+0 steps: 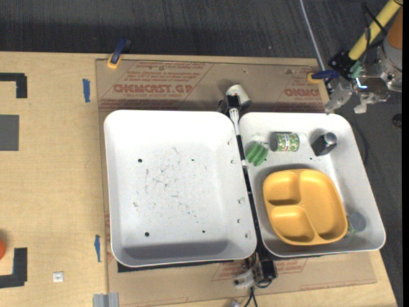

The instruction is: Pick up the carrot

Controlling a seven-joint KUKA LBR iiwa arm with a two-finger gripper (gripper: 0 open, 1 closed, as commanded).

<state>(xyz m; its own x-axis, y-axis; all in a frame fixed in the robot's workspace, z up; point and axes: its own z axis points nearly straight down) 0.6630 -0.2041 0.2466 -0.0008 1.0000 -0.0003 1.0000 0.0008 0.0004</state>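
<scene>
Bench (51, 171): tan board, cardboard sheet under 2 white bins set side by side.

Gripper (350, 98) hangs off the right bin's (365, 190) far right corner, outside the rim. Open or closed: can't tell, too small and cluttered w/ cables.

Carrot: can't place it w/ certainty. Only orange candidate is a blob (2, 249) at the bench's far left edge, cut by the frame, well apart from both bins and across the whole bench from the gripper. Could be something else.

Risks, as I judge them:
- Wrong target. Right bin holds 3 small items near the gripper: green piece (257, 153), can (285, 142), dark cup (324, 143). A descent there likely grabs 1 of these.
- If the blob is the carrot, long reach, prob. outside workable range.
- Closing on air, or clipping a bin rim.

Around: yellow plate (300, 203) takes most of the right bin's near half. Left bin (172, 123) floor scuffed, few dark specks. Clamp (118, 52) on the cardboard's far left corner.
</scene>
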